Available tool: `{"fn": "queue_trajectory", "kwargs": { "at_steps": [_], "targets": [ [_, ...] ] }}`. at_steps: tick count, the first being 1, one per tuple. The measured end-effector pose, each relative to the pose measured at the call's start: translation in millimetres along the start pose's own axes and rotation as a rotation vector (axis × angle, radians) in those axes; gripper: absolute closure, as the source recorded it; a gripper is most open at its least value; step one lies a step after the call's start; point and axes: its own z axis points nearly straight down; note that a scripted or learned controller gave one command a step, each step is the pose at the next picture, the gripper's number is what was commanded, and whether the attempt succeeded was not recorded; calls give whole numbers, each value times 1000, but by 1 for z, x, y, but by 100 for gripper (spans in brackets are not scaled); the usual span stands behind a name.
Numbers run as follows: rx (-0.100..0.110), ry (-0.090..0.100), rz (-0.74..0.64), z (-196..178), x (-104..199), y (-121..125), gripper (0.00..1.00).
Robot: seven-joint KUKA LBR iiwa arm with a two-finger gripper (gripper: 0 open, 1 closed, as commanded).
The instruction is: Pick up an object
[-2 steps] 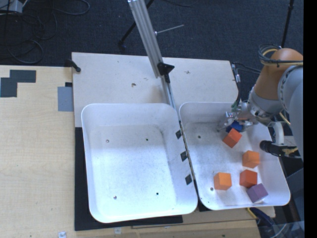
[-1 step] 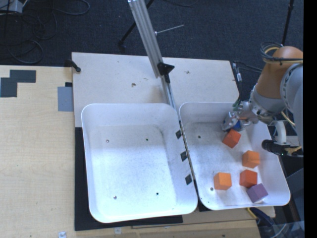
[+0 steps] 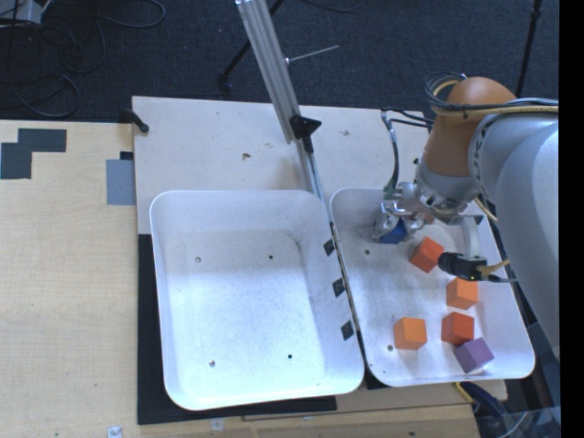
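Reaching into the right bin, the gripper sits on a blue block; whether it grips is unclear. No writing shows.

A pale wooden worktop spreads well left of the tool; dark carpet with loose black cables lies beyond it.

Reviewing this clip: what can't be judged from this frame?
- Camera view: whether the gripper grips the blue object; its fingers are too small and partly hidden by the wrist.
- Blue object's shape: mostly covered by the gripper.
- Right bin's far right rim: hidden by the arm.
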Motion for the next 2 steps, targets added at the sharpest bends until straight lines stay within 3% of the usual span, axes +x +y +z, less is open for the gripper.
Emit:
{"fn": "queue_trajectory", "kwargs": {
  "at_steps": [1,2],
  "targets": [
    [-2,2,2,0,-1,0,0],
    [-21,7,-2,-6,3,2,100]
  ]
}}
